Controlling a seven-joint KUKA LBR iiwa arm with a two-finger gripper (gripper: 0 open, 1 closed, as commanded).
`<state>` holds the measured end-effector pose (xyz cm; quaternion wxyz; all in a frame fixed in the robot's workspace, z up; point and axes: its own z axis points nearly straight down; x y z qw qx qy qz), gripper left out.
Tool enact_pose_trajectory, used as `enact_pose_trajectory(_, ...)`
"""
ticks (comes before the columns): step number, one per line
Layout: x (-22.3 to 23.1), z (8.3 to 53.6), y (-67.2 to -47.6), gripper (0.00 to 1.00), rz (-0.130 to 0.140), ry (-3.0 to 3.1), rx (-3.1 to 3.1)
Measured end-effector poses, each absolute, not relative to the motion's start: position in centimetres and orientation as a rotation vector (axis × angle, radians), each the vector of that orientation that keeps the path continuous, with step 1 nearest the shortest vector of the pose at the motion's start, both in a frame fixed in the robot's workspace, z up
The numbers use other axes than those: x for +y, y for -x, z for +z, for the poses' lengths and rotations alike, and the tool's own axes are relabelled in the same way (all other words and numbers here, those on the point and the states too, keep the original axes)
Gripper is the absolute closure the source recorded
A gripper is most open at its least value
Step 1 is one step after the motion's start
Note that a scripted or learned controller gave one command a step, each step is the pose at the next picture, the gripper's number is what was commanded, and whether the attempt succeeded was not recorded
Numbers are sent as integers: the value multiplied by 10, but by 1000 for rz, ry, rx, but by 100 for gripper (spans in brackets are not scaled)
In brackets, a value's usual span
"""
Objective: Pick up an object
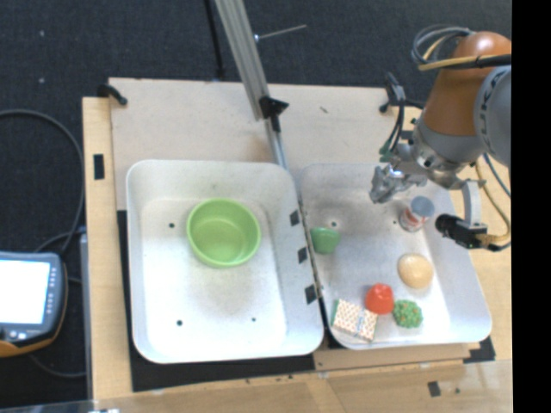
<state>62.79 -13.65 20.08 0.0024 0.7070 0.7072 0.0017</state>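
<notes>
My gripper (381, 188) hangs over the back of the right bin (362, 248), with nothing seen between its fingers. Just right of it lies a small jar with a grey lid (417, 212). A pale yellow round object (416, 271) sits further forward. Near the front edge lie a red piece (379, 298), a green bumpy ball (408, 313) and a patterned box (354, 320). A small green cup (325, 239) rests against the bin's left wall.
The left bin (164, 317) holds a light green bowl (223, 231). A slanted metal pole (245, 50) rises behind the bins. A screen (30, 295) stands off the bench at the left.
</notes>
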Motion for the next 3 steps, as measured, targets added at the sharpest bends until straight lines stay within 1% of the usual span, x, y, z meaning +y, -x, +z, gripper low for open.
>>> enact_pose_trajectory(1,-132,256,-638,100,7,-2213,2221)
enact_pose_trajectory(3,-35,271,-606,100,3,-2214,2229)
